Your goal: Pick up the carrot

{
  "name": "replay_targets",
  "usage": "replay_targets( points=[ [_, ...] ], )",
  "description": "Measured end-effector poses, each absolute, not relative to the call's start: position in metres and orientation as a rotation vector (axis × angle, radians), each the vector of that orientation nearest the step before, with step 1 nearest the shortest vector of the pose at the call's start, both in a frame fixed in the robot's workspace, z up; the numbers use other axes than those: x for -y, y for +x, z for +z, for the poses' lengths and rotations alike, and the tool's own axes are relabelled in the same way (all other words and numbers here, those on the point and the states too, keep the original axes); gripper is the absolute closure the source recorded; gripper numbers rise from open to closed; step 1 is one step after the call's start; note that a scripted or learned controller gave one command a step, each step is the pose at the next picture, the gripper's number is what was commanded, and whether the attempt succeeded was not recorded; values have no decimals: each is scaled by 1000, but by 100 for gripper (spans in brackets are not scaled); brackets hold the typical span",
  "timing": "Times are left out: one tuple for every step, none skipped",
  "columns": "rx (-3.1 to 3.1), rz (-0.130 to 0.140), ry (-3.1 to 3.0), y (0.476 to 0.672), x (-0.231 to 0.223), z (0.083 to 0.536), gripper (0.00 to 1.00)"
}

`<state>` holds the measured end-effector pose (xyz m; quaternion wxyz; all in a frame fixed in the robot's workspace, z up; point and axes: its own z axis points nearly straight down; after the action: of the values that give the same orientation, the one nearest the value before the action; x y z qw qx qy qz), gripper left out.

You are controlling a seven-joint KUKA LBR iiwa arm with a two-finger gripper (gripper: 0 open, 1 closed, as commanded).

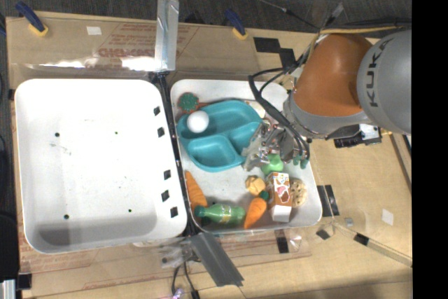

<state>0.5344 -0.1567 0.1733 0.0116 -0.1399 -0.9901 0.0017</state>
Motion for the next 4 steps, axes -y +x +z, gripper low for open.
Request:
replay_targets(
  points=[
    [3068,-4,-687,498,193,111,100],
    [3051,-10,-749,480,204,118,100],
    [3104,2,-420,515,189,137,100],
    [3075,1,-616,597,204,170,100]
  ],
)
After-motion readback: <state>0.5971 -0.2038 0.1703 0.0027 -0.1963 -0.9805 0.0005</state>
